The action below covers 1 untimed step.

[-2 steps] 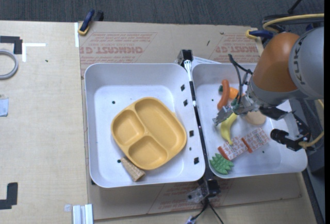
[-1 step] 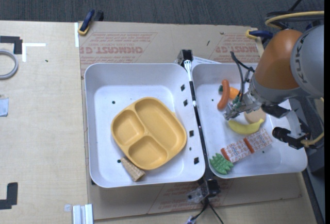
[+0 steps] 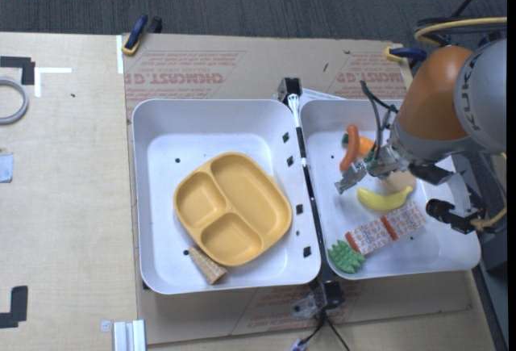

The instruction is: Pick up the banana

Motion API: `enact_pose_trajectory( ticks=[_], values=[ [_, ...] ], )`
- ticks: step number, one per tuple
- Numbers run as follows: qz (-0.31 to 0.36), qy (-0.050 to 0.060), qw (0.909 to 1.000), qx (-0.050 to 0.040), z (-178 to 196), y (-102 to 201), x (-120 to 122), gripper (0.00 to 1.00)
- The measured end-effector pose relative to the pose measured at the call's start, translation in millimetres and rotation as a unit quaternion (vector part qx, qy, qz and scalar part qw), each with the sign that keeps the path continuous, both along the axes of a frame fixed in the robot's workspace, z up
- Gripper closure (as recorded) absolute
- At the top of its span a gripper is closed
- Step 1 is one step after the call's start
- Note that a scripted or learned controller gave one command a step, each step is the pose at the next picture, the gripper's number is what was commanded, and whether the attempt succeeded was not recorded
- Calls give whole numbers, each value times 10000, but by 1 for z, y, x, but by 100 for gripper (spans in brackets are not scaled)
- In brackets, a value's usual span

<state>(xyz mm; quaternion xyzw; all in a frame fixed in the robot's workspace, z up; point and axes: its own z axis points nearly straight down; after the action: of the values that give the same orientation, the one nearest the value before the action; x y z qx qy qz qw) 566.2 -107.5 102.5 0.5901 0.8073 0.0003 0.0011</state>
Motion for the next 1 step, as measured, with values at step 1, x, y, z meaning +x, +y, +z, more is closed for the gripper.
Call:
enact_pose_trajectory(
  ticks=[1],
  values=[
    [697,13,9976,5,-10,5,-48,0]
  ],
)
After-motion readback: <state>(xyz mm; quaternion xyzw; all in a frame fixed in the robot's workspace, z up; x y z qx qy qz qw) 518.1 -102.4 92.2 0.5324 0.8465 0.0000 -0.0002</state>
